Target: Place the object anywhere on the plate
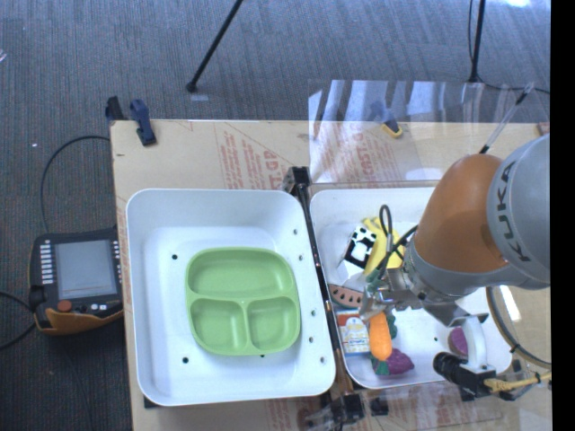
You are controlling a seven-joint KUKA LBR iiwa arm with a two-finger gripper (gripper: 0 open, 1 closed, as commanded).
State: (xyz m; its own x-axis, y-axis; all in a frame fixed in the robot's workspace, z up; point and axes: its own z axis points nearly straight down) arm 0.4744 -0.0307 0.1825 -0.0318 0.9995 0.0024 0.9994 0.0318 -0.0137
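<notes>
The gripper [382, 305], fingers' state impossible to tell, sits just above the orange carrot [381, 335]; it should descend squarely and grip firmly before carrying it left to the green plate [243, 297].

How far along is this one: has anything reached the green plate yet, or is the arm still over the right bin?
Nothing looks done: the green plate in the left bin carries no object. In hand: the gripper is down in the right bin, above the orange carrot among the toys. A grasp cannot be confirmed. Left: lifting an object, carrying it over, setting it on the plate.
</notes>
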